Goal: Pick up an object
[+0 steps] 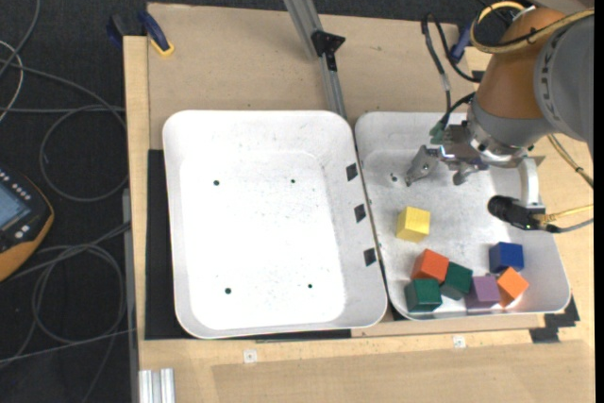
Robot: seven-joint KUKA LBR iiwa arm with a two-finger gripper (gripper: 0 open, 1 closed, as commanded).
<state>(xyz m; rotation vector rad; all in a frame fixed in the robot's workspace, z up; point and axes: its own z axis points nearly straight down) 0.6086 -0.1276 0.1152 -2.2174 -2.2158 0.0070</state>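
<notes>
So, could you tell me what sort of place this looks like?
Probably a robotics lab: a wooden bench bears two white bins, coloured blocks lie beside the gripper, and cables trail over the floor.

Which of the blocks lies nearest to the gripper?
The yellow block. It sits alone below the gripper, while the other blocks cluster along the bin's lower edge.

Wooden bench (236,42) bears two white bins (179,203) side by side.
</notes>
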